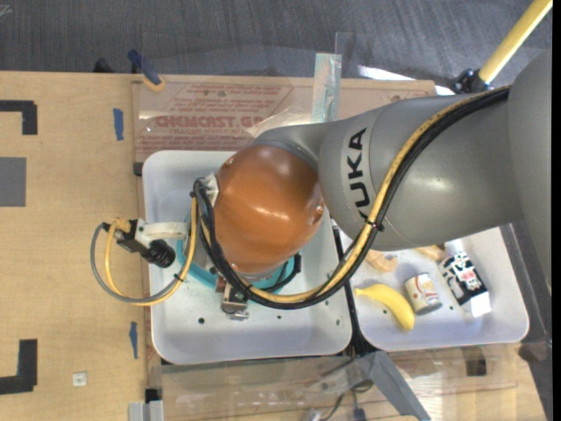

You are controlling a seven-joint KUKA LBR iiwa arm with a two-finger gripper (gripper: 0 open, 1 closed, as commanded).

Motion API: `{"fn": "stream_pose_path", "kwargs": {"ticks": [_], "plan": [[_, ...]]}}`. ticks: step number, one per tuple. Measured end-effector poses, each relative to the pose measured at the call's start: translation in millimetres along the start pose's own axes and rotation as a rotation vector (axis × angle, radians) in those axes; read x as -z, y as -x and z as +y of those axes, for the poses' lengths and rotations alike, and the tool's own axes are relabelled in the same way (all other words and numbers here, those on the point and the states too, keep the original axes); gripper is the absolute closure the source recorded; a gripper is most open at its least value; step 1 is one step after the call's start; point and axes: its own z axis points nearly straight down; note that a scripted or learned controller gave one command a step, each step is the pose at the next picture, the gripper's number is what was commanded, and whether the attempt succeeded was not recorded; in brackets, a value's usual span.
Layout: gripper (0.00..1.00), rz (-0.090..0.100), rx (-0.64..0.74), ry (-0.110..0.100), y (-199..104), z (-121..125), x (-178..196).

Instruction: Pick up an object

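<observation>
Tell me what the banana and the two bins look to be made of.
Banana: probably plastic, judging by its smooth, even yellow skin with a slight sheen, though real fruit can't be ruled out. Left bin and right bin: likely moulded plastic, glossy white with rounded rims.

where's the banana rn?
The banana lies in the right bin, near its left front corner, just left of a small can and beside the arm's black cable.

Bright even overhead light, soft shadows, glare on arm [438,165], sharp focus.
</observation>
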Motion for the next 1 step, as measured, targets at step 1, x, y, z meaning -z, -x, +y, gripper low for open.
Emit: {"fn": "stream_pose_path", "kwargs": {"ticks": [1], "plan": [[1.0,0.017,-0.17,-0.009,-3.6,0.9,193.2]]}}
